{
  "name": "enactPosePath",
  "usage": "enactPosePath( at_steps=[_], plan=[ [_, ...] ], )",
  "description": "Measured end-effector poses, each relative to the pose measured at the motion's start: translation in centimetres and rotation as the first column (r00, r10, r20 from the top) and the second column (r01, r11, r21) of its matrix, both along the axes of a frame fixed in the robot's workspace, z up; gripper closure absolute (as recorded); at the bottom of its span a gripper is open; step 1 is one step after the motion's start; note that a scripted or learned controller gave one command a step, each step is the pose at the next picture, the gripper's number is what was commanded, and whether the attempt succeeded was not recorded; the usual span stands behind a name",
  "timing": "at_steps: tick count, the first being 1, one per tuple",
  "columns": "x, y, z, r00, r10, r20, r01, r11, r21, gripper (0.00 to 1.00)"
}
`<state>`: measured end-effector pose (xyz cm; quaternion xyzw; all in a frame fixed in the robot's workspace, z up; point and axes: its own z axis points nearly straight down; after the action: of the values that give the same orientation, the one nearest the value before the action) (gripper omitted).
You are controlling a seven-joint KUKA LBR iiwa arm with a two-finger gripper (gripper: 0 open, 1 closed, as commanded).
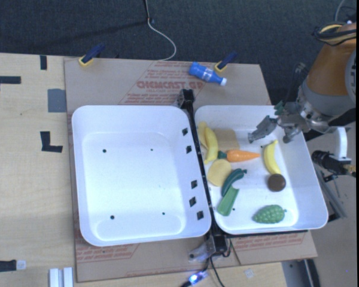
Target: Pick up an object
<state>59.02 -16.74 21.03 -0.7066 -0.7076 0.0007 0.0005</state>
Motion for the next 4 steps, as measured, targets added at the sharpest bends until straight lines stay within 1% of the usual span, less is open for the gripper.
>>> enactPosePath(
  at_steps=[1, 2, 3, 4],
  plan=[
    [1.4, 4.0, -11.1, 1.0, 0.001, 0.012, -0.001, 1.0, -0.001, 0.0],
    [1.6, 4.2, -10.0, 1.0, 0.004, 0.016, -0.004, 1.0, -0.001, 1.0],
    [1.3, 4.1, -10.4, 1.0, 0.002, 0.006, -0.002, 1.0, -0.001, 0.0],
    [-4.8, 6.9, -12.8, 1.0, -0.001, -0.004, 0.001, 1.0, 0.002, 0.0]
  ],
)
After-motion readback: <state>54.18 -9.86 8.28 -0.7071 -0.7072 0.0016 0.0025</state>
